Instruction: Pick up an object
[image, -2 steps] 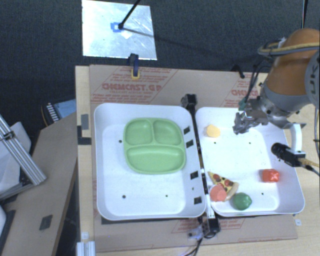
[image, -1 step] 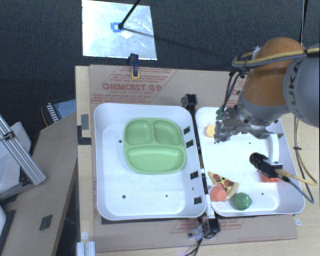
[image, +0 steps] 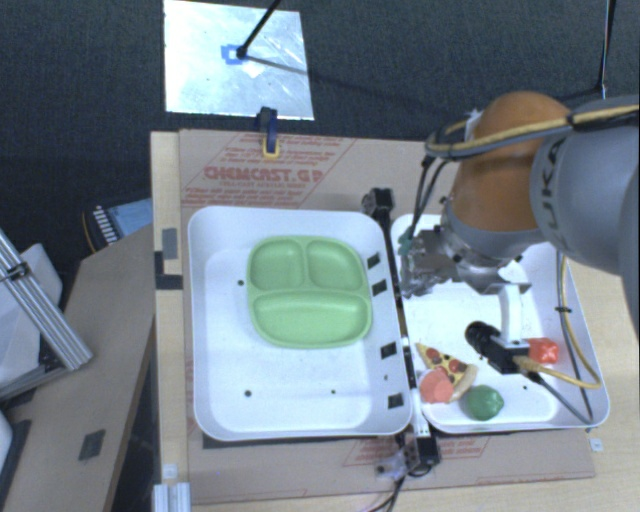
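Pizza slice (image: 447, 363): triangular, yellow with red toppings.

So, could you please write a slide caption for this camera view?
KUKA arm reaches over the right bin holding toy food, including a pizza slice; a green divided plate sits in the left bin.

The arm (image: 590, 190) was grey, with a rounded orange band (image: 505, 160) above the wrist. Black and yellow cables ran along it, and dark lettering marked its grey casing.
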